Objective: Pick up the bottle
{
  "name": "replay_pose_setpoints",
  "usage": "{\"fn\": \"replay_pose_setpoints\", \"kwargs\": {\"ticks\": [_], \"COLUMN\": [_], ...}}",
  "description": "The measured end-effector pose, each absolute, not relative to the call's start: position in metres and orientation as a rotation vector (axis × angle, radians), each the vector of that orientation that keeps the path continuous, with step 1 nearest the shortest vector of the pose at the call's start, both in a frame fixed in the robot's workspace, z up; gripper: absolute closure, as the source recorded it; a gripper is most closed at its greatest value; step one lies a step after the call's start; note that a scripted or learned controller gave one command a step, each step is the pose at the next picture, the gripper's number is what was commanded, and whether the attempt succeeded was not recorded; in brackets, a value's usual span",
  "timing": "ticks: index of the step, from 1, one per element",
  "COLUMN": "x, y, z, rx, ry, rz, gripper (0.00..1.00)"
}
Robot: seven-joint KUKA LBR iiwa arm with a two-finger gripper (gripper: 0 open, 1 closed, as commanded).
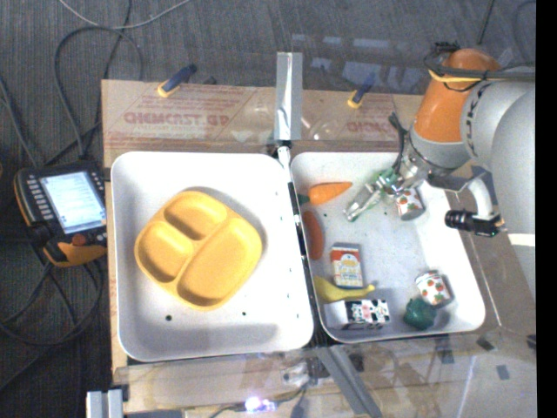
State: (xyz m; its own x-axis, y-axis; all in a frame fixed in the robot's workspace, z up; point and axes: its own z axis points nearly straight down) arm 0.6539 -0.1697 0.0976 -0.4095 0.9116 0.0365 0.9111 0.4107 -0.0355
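Observation:
A small white bottle with a red label lies in the right bin, near its back right corner. My gripper hangs over the bin's back part, just left of the bottle, its metal fingers pointing down and to the left. The fingers stand slightly apart with nothing between them. The bottle sits beside the wrist, outside the fingers. An orange carrot lies just left of the fingertips.
The right bin also holds a small red-and-white carton, a banana, a black-and-white carton, a green toy and a printed white cup. A yellow divided plate sits in the left bin.

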Motion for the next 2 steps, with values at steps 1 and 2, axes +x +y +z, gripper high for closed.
{"fn": "replay_pose_setpoints", "kwargs": {"ticks": [1, 2], "x": [0.651, 0.67], "y": [-0.171, -0.211], "z": [0.105, 0.116], "rx": [-1.675, -1.887], "ry": [-2.585, -2.515], "rz": [0.03, 0.0], "gripper": [1.0, 1.0]}}
